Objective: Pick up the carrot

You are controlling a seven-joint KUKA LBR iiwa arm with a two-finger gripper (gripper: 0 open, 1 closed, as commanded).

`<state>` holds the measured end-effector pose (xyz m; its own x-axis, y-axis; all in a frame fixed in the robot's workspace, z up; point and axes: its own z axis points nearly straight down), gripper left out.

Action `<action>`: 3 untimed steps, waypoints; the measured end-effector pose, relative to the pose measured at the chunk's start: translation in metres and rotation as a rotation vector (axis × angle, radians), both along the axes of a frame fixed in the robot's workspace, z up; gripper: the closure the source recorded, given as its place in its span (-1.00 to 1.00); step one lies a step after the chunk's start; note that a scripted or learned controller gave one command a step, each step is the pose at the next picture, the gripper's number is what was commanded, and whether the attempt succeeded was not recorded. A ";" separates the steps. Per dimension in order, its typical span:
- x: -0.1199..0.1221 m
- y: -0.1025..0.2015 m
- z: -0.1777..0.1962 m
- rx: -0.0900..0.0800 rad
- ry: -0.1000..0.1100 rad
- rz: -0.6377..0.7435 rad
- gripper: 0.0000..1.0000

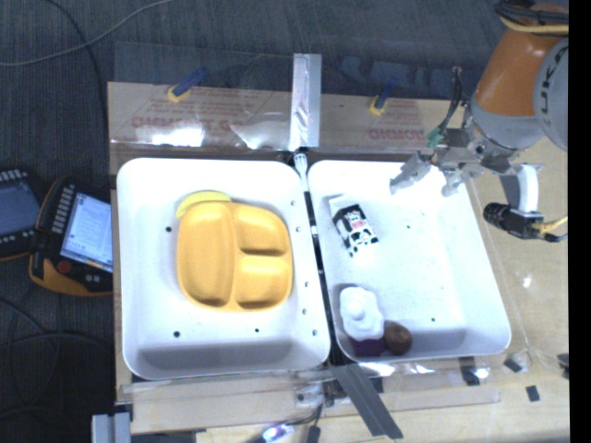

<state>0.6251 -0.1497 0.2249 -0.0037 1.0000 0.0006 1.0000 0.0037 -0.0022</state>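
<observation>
Two white bins (152, 335), pincer (427, 182) spread wide

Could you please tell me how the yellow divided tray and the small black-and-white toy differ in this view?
The yellow divided tray lies in the left bin; the black-and-white toy lies in the right bin. The tray is far larger. The tray is one colour; the toy is patched. Neither touches the gripper.

A robotics laboratory workcell. A bench (517, 275) bears two white bins (148, 340) side by side, backed by a clamped transparent sheet (222, 109). Loose cables (55, 26) cross the dark carpet (388, 17), and a handheld control pendant (69, 238) lies beyond the bench's left edge.
</observation>
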 end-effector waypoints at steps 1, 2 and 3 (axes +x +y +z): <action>-0.037 0.029 -0.105 -0.008 -0.041 0.008 -1.00; -0.107 0.025 -0.134 -0.007 -0.017 0.129 -1.00; -0.129 0.018 -0.134 -0.011 -0.022 0.433 -1.00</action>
<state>0.4958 -0.1316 0.0913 -0.4226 0.9062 -0.0147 0.9061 0.4228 0.0169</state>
